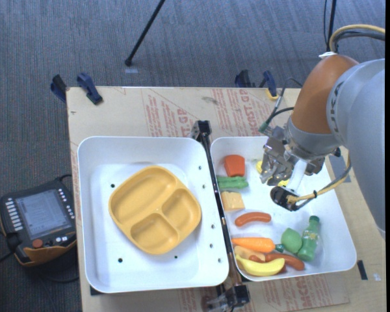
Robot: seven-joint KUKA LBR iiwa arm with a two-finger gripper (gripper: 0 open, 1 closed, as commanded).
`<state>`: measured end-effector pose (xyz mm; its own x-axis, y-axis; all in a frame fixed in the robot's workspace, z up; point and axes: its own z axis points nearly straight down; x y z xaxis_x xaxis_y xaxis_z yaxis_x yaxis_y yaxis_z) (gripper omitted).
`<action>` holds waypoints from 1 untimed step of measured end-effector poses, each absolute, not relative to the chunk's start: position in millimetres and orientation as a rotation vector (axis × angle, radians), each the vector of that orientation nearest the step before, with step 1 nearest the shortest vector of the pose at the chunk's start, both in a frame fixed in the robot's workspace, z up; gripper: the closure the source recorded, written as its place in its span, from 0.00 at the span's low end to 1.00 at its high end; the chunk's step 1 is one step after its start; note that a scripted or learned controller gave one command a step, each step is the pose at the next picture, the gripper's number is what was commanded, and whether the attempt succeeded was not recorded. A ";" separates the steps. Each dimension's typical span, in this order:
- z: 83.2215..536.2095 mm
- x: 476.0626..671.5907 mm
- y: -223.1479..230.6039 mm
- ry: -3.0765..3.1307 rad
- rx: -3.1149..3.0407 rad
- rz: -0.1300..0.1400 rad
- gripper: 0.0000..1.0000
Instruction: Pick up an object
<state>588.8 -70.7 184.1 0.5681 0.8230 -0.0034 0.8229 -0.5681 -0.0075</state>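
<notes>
The gripper [273, 172] hangs over the upper middle of the right bin [341, 223], fingers pointing down toward the bin floor. Can't tell whether it's spread or closed — the fingertips are a dark cluster seen from above, and nothing shows between them, so it looks to be carrying nothing.

The task names no particular object, so by my judgement the likeliest target is whatever lies nearest. That's the red-orange block [234, 165], just beside the gripper on the view's left, w/ the green bean pod [232, 182] right below it. The pod's long axis runs roughly left-right across the bin; the block stands a bit taller than wide. The pale cracker-like square [233, 201] sits below the pod, and the sausage [252, 219] lies further down the view, near centre of the bin, long axis also roughly left-right w/ a slight tilt.

Further out, at the near end of the bin — a carrot [253, 244], a banana [260, 266] w/ another sausage-like piece touching it, a green round item [290, 240] and a green bottle [310, 238], all crowded together.

Across the divider, the left bin [91, 174] holds a yellow divided plate [155, 209], well apart from the gripper.

Any move to the block or pod would be a short shift toward the view's left, I'd guess.
</notes>
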 end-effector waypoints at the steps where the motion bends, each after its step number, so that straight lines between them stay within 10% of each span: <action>1: 221.2 550.1 -55.8 -1.508 -2.750 0.010 1.00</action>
